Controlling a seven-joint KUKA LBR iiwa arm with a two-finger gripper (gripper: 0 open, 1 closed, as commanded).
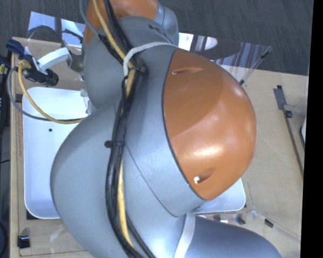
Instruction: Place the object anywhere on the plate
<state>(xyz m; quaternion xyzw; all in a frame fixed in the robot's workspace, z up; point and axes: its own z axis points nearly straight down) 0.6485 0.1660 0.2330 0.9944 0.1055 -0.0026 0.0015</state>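
Note:
The grey arm [121,167] with its orange band [205,128] covers most of the camera view, close under the lens. It hides nearly all of both bins. Bare white floor of the left bin [42,146] shows at the left, and a strip of the right bin [230,199] shows at the lower right. The arm's bulk hides whatever lies beneath it.
Yellow and black cables [40,76] loop over the left bin's upper edge. The wooden bench top [274,137] lies open to the right. A clear plastic sheet [236,51] sits behind the bins.

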